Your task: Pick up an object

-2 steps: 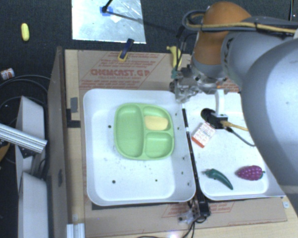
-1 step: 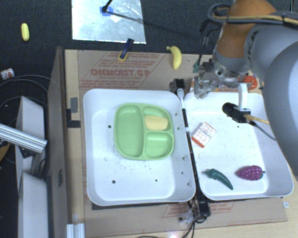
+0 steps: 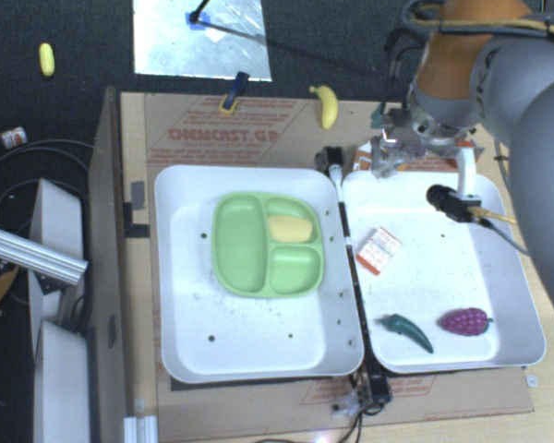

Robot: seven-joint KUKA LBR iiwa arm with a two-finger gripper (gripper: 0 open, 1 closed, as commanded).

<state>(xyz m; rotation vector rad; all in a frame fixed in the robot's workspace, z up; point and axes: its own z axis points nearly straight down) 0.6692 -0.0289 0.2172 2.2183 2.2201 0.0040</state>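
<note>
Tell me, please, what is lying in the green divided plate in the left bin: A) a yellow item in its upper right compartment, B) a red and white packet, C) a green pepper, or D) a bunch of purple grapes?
A: the green divided plate holds a yellow item in its upper right compartment.

Even, bright overhead light; glare off the foil sheet (image 3: 201,24); soft shadows; slightly blurred, grainy detail
</note>
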